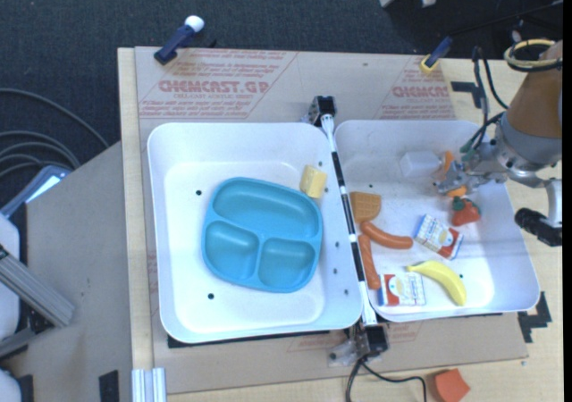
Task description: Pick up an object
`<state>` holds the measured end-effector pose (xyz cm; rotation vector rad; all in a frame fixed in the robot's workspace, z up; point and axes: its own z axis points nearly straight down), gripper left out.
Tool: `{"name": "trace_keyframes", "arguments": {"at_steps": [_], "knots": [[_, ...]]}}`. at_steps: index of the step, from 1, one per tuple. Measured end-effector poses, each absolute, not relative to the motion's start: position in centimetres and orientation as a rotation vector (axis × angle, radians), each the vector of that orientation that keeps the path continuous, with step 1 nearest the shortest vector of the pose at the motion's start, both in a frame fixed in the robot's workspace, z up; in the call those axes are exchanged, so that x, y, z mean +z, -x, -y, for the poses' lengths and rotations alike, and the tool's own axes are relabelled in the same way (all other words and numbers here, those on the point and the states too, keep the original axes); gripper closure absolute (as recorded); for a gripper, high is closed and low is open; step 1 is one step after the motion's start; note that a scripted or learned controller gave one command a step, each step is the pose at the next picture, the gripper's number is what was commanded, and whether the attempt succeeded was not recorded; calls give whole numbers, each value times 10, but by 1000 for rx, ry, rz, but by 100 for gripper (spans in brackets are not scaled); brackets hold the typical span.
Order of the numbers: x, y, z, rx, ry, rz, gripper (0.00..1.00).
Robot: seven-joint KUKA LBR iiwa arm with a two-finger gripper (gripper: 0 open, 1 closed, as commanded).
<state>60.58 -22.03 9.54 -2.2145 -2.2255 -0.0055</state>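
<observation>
My gripper (458, 179) hangs low over the back right part of the right bin (509, 293), reaching in from the right. An orange carrot-like piece (448, 162) lies right against it, with another bit of orange (457, 191) just beneath it. A red toy strawberry with a green top (465, 210) sits just in front of the gripper. Farther forward in this bin lie a small juice box (437, 235), a yellow banana (443, 278), a red-and-white carton (402, 289), two red sausages (386, 235) and a brown toast slice (365, 205).
The left bin (170, 213) holds a blue divided plate (264, 235) and a yellow cheese block (313, 181). A pale clear object (416, 162) lies at the back of the right bin. Black clamps (323, 109) sit where the bins meet.
</observation>
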Motion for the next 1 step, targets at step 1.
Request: {"name": "trace_keyframes", "arguments": {"at_steps": [1], "knots": [[217,-616,150,-2,2221,2224,100]]}}
